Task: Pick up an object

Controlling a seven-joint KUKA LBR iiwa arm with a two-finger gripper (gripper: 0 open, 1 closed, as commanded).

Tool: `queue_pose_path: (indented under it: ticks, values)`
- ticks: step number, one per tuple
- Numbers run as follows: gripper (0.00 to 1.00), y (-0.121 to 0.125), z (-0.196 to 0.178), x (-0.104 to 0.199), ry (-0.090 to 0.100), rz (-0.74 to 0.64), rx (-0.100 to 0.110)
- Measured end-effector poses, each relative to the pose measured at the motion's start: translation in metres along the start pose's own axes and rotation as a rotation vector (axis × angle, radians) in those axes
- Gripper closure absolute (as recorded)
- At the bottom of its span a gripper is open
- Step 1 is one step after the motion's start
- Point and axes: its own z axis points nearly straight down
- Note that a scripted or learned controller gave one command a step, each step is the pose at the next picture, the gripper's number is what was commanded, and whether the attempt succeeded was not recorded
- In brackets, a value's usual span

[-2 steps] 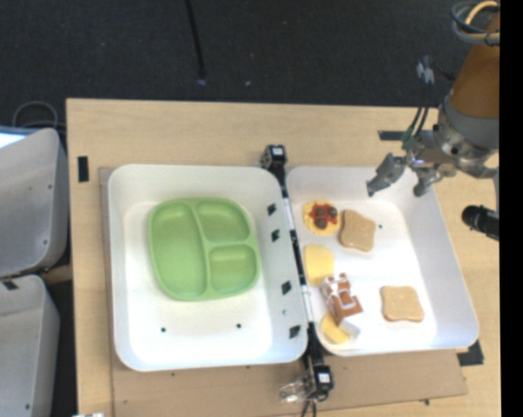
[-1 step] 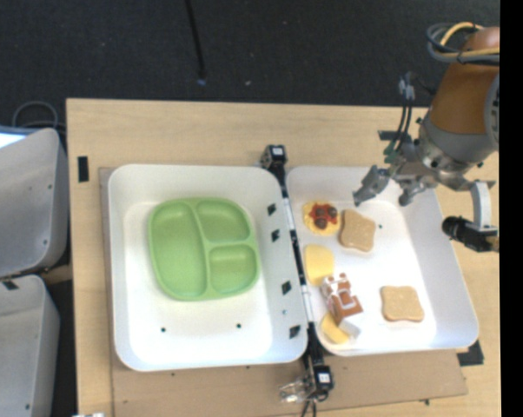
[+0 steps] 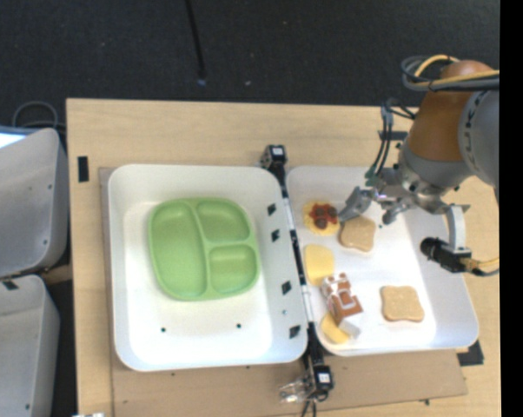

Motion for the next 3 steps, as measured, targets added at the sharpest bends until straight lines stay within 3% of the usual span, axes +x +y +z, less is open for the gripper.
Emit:
queue_pose_path:
  ticks: [1,2,3]
  values:
    - [0.0,-0.002,0.06,-0.006,-0.003,0.0,-0.007]
    - [1.0,0.0,0.044,-0.008,-0.004,0.004,-0.014]
    - [1.0,0.004,-0.001,-0.005,-0.001,-0.003,-0.009]
